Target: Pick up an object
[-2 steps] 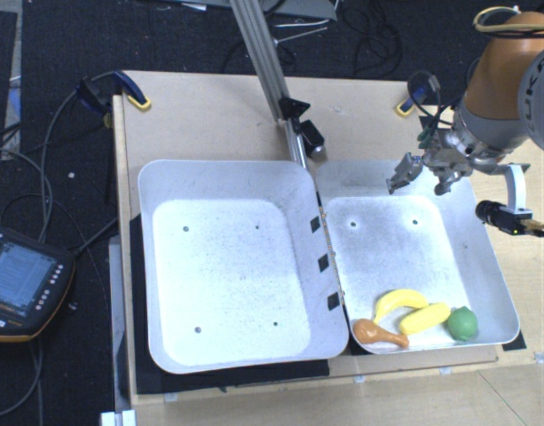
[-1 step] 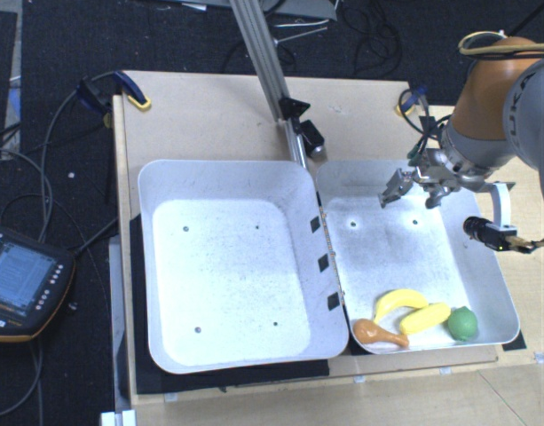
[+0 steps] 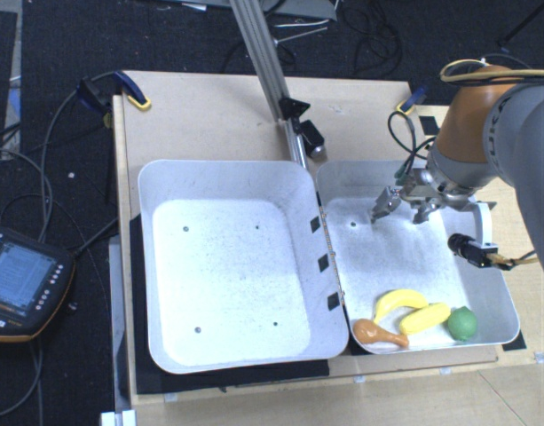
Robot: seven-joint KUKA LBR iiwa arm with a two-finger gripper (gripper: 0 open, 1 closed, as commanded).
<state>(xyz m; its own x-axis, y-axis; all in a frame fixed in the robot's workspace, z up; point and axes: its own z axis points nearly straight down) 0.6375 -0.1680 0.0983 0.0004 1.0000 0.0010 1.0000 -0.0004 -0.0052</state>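
Note:
My gripper (image 3: 401, 209) hangs over the back part of the right bin (image 3: 369, 238), fingers spread open with nothing between them. Along that bin's front edge lie a yellow banana (image 3: 398, 303), a second yellow piece (image 3: 425, 318) beside it, a green ball-shaped fruit (image 3: 462, 324) at the front right corner, and a brown pear-like object (image 3: 378, 333) at the front left. The gripper is well behind these objects and touches none of them.
The left bin (image 3: 227, 264) sits next to the right one, with black clips along their shared wall. A slanted metal pole (image 3: 267, 60) rises behind the bins. A teach pendant (image 3: 19, 282) lies on the floor at far left.

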